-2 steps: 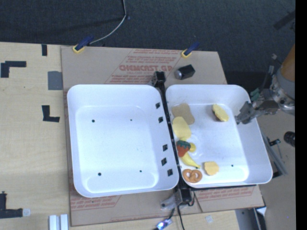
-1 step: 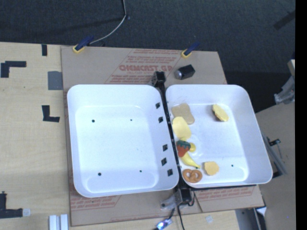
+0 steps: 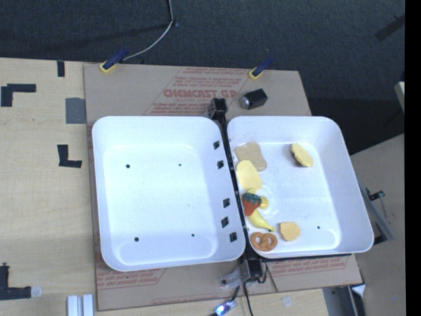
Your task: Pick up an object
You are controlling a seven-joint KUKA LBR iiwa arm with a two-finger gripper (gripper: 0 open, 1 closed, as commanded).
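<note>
Lying side by side on the worktop (image 3: 39,176), two white bins meet at a clipped seam. Right bin (image 3: 342,196) carries all the items, mostly bunched along its left wall: tan bread slice (image 3: 251,156) at top, yellow piece (image 3: 247,176) just below and touching it, red strawberry (image 3: 251,203) with green cap, banana (image 3: 262,222), pretzel (image 3: 264,241) at the bottom. Orange-yellow chunk (image 3: 289,230) sits just right of the pretzel. Yellow wedge (image 3: 302,155) lies apart, toward the upper right. Left bin (image 3: 105,143) shows bare floor with four dark dots. End effector state: cannot tell.
</note>
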